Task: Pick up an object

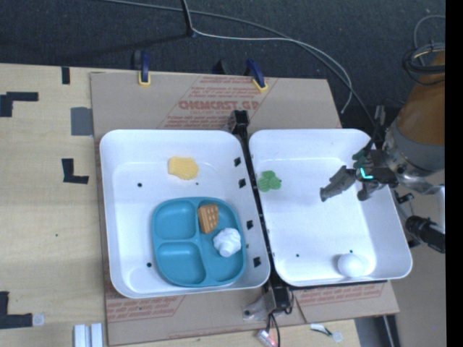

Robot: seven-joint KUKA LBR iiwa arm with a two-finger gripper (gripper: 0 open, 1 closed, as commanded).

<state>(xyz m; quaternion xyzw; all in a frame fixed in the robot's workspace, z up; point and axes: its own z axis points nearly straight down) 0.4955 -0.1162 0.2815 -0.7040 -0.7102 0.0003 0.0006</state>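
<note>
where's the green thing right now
The green object lies in the right bin, in its upper left part close to the divider between the bins, left of the gripper.

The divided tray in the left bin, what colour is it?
Blue-teal divided plastic tray, plain, seen clearly in the camera view.

Fixed overhead camera, slanted down, both bins (116,194).

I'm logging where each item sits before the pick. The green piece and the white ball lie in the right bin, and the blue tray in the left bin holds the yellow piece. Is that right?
Not quite. The camera view shows the yellow piece lying on the left bin floor, above the blue tray, not in it. The green piece and white ball do lie in the right bin.
</note>
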